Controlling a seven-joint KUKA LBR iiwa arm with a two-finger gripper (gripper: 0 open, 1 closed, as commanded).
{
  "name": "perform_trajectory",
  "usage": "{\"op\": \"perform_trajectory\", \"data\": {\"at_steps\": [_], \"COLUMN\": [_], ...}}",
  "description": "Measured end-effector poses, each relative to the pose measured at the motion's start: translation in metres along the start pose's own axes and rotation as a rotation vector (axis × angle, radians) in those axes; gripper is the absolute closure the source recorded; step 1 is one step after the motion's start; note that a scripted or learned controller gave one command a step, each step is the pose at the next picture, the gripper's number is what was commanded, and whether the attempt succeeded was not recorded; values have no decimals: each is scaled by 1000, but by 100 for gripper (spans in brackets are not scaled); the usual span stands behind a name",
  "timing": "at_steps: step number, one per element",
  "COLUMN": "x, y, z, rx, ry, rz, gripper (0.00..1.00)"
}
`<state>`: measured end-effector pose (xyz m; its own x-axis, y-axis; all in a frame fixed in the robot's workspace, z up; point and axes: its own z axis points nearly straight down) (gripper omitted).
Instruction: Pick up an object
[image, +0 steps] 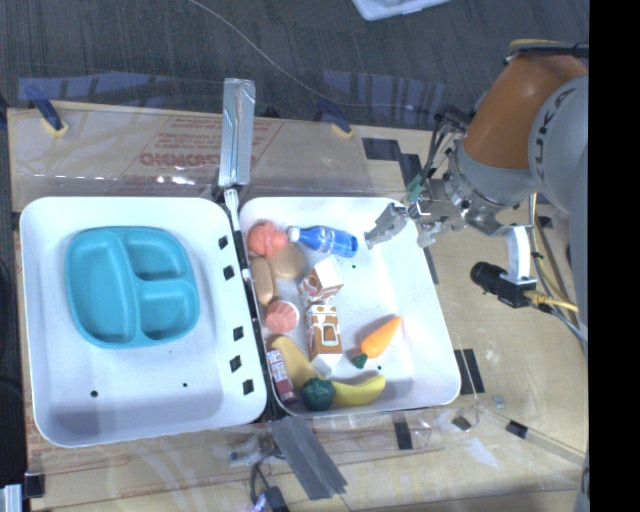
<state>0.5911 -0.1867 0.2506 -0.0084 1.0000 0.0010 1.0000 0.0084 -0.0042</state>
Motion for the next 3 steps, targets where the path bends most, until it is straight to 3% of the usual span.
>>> {"op": "perform_trajectory", "data": {"at_steps": [1,2,3], "x": [58,46,46], "y": [-38,-43,-42], "z": [110,156,146], "rx": [3,-7,-8], "ry": [2,0,-1], "rz": [-211,-352,-357], "gripper": [0,0,100]}}
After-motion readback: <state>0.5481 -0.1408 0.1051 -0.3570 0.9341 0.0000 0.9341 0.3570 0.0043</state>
